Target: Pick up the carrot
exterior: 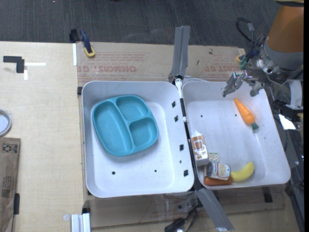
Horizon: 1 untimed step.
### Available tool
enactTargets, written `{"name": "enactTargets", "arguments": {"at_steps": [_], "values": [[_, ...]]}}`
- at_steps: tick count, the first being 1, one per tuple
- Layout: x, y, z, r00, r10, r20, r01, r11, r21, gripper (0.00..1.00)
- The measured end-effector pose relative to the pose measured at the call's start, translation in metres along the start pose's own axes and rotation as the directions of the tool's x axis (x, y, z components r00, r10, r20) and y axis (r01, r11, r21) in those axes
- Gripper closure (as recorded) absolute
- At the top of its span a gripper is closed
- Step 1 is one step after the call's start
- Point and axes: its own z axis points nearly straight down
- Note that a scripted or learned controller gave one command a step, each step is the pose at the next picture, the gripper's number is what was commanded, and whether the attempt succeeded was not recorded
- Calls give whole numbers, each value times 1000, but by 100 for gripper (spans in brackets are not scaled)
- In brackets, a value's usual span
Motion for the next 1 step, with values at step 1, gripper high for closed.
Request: {"name": "enactTargets", "arguments": {"at_steps": [1], "values": [[0,0,0,1000,0,0,0,1000,0,0]]}}
